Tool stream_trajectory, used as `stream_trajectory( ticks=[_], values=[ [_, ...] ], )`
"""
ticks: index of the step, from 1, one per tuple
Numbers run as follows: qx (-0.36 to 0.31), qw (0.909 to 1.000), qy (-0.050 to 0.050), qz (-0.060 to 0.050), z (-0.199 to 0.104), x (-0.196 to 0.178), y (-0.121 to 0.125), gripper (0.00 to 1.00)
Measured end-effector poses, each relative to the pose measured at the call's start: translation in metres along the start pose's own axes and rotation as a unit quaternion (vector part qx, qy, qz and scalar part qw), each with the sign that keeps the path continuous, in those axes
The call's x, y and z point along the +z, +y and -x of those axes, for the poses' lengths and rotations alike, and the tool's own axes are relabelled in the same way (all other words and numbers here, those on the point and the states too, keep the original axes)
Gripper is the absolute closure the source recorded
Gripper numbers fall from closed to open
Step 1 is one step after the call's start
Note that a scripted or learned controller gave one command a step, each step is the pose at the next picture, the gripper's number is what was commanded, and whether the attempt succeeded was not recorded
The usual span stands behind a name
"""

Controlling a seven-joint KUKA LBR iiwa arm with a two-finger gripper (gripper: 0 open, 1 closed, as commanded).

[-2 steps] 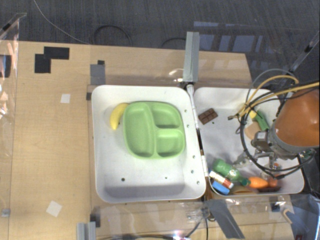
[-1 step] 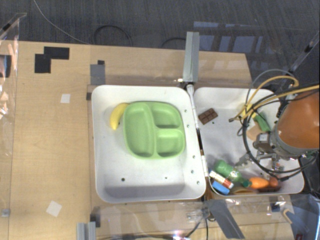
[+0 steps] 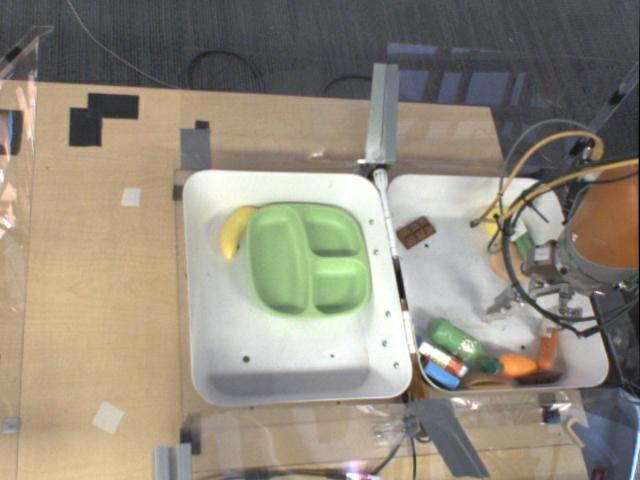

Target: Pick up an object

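Note:
The right bin (image 3: pixel 450 268) holds a brown chocolate piece (image 3: pixel 416 232) near its back left. A pile lies along its front edge: a green bottle (image 3: pixel 458 340), a blue and white item (image 3: pixel 443 364), an orange carrot (image 3: pixel 518 366) and a reddish piece (image 3: pixel 547 348). My gripper (image 3: pixel 514 301) hangs over the right side of this bin, below the orange band (image 3: pixel 608 228). It is just above and to the right of the green bottle, with nothing visibly in it. Cables partly hide a yellow-green item (image 3: pixel 500 232).
The left bin (image 3: pixel 210 348) holds a green divided plate (image 3: pixel 306 259) with a yellow banana (image 3: pixel 234 231) against its left edge. A metal divider post (image 3: pixel 380 118) stands behind the two bins. Looped yellow and black cables (image 3: pixel 530 183) hang by the wrist.

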State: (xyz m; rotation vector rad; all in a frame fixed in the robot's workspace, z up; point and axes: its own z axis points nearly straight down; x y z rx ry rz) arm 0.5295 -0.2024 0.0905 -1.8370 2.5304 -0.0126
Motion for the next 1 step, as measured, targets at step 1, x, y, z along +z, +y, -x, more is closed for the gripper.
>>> stream_trajectory(
  ticks=[1],
  values=[
    [-0.093, 0.9956, 0.001, 0.005, -0.0108, -0.0170, 0.0272, 0.00]
  ],
)
